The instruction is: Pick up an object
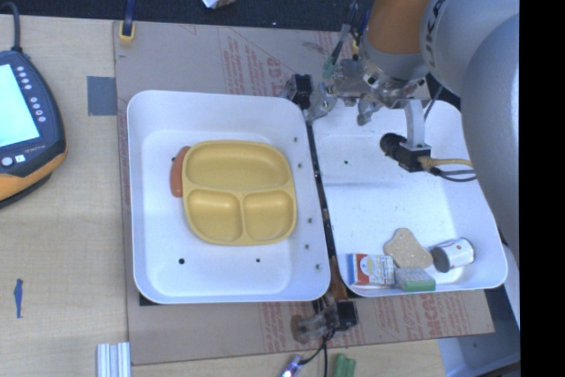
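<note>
Two lines of illegible red print on brown cardboard (252,57).

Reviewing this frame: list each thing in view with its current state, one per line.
Yellow divided plate: lying flat in the left bin, compartments bare.
Orange item: tucked at the plate's left edge, partly hidden.
Tan piece, small carton, grey block, small cylinder: clustered in the right bin's near corner.
Gripper: above the right bin's far end, nothing seen held.

Grey arm (477,40) reaches in — pincer (366,106) pointing down.
</note>
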`<state>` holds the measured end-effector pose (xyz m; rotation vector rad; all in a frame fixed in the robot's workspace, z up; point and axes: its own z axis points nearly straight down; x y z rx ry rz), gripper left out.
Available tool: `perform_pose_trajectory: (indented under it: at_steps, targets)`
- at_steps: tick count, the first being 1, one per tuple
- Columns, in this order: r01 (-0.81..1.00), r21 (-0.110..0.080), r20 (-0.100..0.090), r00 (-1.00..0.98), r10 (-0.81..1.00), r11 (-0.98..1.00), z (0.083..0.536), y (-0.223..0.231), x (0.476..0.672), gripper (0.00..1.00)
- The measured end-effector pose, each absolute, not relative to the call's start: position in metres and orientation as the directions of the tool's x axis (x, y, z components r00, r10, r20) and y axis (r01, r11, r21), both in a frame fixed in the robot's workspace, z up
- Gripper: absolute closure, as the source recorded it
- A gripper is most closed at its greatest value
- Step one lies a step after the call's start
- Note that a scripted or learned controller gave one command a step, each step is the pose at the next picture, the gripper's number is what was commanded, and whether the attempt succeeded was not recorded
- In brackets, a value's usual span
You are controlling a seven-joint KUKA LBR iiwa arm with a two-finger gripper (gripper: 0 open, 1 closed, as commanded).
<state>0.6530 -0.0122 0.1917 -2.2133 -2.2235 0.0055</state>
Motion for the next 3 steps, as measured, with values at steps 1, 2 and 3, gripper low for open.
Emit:
perform_pose_trajectory:
  at_steps: [1,2,3]
  targets:
    - [1.0,-0.007,0.0,-0.008,1.0,0.008,0.202,-0.013,0.653,1.0]
    - [1.0,-0.005,0.0,-0.005,1.0,0.005,0.192,0.029,0.656,1.0]
    - [1.0,-0.004,-0.001,-0.007,1.0,0.007,0.191,0.093,0.608,1.0]
